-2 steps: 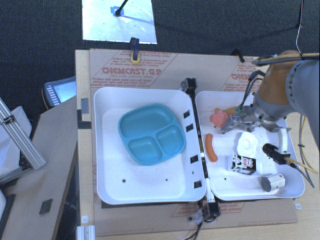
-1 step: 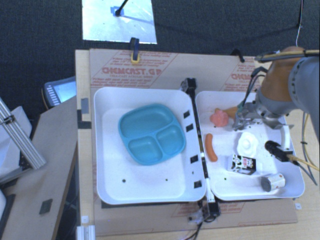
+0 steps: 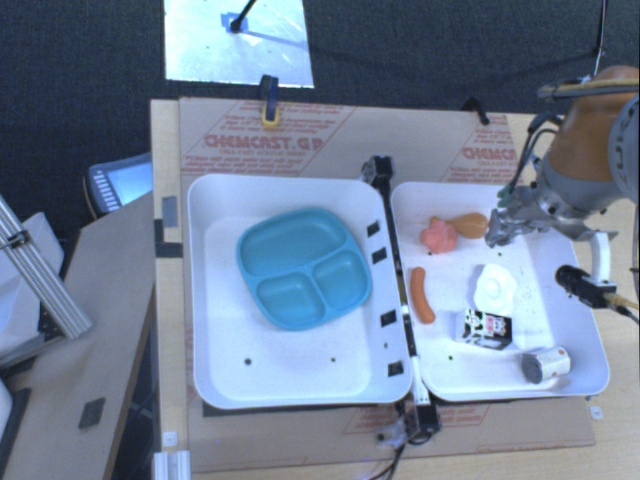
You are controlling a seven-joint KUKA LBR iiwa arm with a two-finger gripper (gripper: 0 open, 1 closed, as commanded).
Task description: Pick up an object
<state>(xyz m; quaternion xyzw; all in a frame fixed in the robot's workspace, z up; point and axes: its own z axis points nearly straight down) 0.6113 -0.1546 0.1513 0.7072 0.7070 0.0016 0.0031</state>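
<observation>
Far to the left of the fingers, in the left bin (image 3: 215, 298), lies a blue divided plate (image 3: 303, 266): broad, stiff and flat, with little for a pinch to close on except its rim. Nearer, in the right bin (image 3: 590, 363), a small orange sausage (image 3: 422, 295) lies beside the divider, down and left of the fingers; it looks light and smooth, likely to roll, so I would close across its short width. A pink lumpy toy (image 3: 438, 235) sits just left of the fingers, touching an orange-brown oval piece (image 3: 468, 225) that reaches almost to them. Both look light and probably soft or hollow, and the oval one is the closest candidate, best taken across its narrow middle. The gripper (image 3: 499, 231) hangs low over the bin's upper part; whether it is apart or together I cannot tell, and nothing shows between its tips. Below them lies a white fried-egg shape (image 3: 495, 288), flat and hard to pinch, then a black-and-white carton (image 3: 487, 328) and, further right, a grey cylinder (image 3: 545, 365).
</observation>
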